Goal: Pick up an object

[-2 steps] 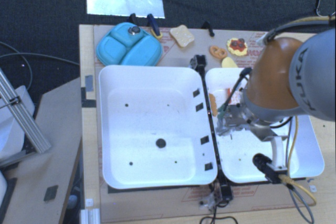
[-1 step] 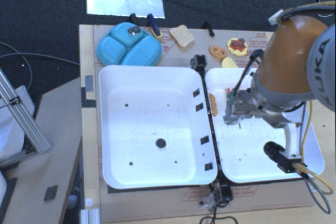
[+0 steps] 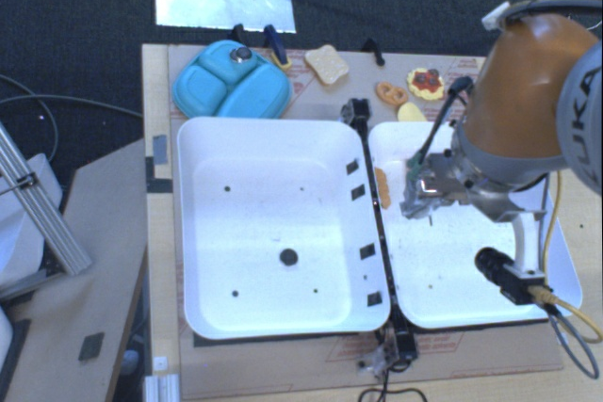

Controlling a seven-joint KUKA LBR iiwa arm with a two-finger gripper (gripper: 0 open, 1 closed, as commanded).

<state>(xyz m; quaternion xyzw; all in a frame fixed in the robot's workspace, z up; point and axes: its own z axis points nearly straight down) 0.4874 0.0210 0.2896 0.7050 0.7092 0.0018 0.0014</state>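
— Well, where's our tool (image 3: pixel 420 195)?
— Low over the right bin (image 3: pixel 452 297), near its left wall; we can't tell how it stands.
— And something to pick?
— We see an orange piece (image 3: pixel 382 187) just left of it, against that wall. Behind the bins, on the table (image 3: pixel 283 361), lies a slice of toast (image 3: pixel 327 64).

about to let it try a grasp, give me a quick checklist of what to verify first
1. Tool over the right bin: ok, it hangs near that bin's left wall.
2. Target in reach: ok, an orange piece lies by the divider, just left of the tool.
3. Fingers open for the grasp: cannot tell.
4. Tool holding something already: cannot tell.
5. Cable clear of the tool: cannot tell, it runs down close to it.
6. Left bin: ok, a small dark item lies there, away from the arm.
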